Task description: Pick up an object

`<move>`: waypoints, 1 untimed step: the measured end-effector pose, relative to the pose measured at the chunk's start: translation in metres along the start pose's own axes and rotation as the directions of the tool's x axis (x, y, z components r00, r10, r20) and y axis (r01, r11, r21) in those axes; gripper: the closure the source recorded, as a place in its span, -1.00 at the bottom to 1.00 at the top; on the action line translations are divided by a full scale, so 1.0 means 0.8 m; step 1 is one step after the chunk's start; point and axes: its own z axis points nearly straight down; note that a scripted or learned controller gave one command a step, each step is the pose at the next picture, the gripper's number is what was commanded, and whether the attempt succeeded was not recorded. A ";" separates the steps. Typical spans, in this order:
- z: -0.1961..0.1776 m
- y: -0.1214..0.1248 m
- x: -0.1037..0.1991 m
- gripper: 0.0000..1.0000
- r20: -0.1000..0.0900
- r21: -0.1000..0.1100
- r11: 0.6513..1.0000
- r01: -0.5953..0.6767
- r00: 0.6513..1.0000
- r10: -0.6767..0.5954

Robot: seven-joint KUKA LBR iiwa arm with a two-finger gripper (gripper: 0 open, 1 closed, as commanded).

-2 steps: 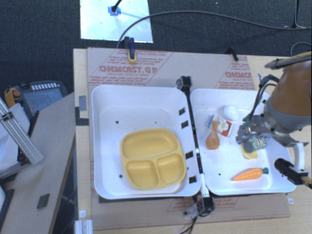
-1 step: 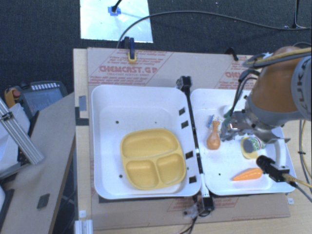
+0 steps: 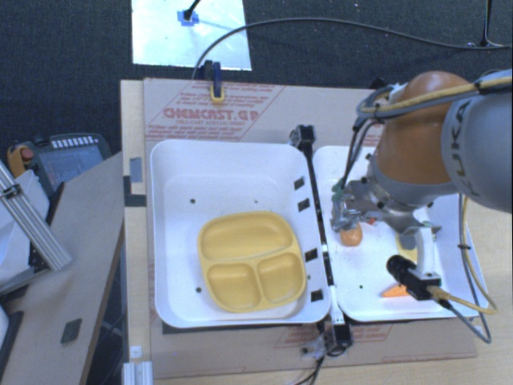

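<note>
Presently I log the hand [image 3: 346,215] low in the right bin [image 3: 365,299], directly above a small orange object [image 3: 350,236], its opening and grip impossible to tell, so I judge the grasp step underway, needing closure confirmed before lifting.

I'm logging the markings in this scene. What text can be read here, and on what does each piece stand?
"CHEMCAST GP", red print on the sheet behind the left bin.
Smaller red lines around it: too blurred to read.
"KU", partial letters on the grey arm; the rest is cut off.
Red print on the sheet below the bins: too small to read.
</note>
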 end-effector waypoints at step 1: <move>-0.007 -0.008 0.069 1.00 -0.001 0.001 1.000 0.000 1.000 0.000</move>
